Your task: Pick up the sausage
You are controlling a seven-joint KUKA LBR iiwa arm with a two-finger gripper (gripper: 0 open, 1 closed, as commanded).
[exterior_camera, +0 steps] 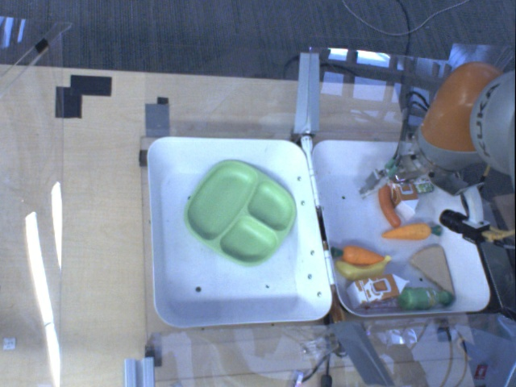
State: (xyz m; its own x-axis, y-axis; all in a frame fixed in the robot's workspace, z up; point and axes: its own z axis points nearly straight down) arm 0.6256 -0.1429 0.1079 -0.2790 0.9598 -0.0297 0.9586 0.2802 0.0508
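While poised above the sausage (pixel 389 206), at the right bin's (pixel 339 161) twelve o'clock, cannot tell the fingers' spread; may snag the carton (pixel 413 189) at three o'clock, touching.

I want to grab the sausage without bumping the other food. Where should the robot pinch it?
Probably at the middle of the sausage, coming straight down from above. It lies flat in the right bin, long and thin, running top to bottom, so the fingers should close across its narrow width. Its left side is bare floor. The small carton and white wrapper sit close on its right, so that finger needs care. The gripper is above its upper end.
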